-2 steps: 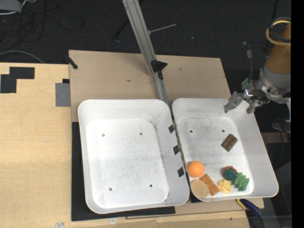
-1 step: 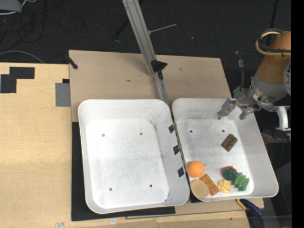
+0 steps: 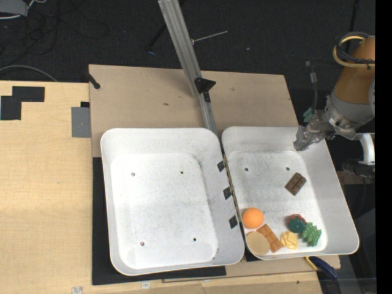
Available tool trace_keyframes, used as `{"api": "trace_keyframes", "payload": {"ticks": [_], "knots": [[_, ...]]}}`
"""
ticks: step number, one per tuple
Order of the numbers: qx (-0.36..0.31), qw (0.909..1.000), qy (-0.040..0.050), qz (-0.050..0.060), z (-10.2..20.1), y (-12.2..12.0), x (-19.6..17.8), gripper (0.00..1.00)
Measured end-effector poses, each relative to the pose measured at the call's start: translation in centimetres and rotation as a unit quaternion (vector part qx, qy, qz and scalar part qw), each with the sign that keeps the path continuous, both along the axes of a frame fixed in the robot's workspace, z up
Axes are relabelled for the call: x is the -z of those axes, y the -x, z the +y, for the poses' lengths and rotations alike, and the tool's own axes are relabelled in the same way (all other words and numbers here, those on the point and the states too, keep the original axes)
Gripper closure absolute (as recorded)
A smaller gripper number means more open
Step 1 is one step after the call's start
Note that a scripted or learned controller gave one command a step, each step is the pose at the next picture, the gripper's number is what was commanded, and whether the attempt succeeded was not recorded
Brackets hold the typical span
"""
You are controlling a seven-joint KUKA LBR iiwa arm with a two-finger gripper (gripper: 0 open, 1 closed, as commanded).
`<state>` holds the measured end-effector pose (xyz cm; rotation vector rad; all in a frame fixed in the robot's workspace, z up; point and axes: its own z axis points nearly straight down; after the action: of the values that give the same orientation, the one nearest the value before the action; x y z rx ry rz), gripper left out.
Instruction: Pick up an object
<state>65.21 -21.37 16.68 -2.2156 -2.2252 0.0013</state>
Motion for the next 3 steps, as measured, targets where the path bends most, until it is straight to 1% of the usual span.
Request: {"api": "trace_keyframes", "payload": {"ticks": [1,2,3], "knots": [[0.001,1.0000,0.0009,-0.003,0.6,0.6,-5.2,1.00],[0.001,1.0000,0.0011,-0.003,0.5,0.6,-10.6,1.00],[0.001,1.0000,-0.0007,0.001,4.6,2.3,-9.8,1.00]]}}
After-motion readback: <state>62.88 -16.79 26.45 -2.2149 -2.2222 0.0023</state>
